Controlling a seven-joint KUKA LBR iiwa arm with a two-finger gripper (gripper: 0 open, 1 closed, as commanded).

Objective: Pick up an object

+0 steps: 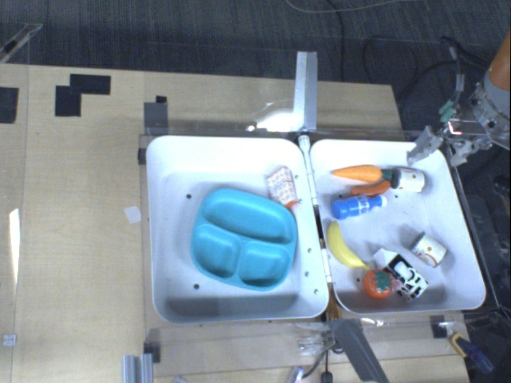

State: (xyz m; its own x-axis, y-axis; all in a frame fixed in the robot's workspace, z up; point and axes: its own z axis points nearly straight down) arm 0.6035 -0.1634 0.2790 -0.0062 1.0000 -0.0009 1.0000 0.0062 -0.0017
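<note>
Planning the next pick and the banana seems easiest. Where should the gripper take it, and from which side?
Grip the banana across its middle, coming straight down from above. It lies flat and curved in the right bin, close to the divider wall, so the fingers likely fit best across its narrow width, clear of the tomato.

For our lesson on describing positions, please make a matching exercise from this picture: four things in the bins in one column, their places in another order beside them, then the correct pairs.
Things
1. blue three-compartment plastic tray
2. orange carrot
3. yellow banana
4. blue bottle with a white cap

Places
A. right bin, by its left wall
B. middle of the left bin
C. right bin, below the carrot
D. right bin, near its far edge

Pairs: 1-B, 2-D, 3-A, 4-C
</note>
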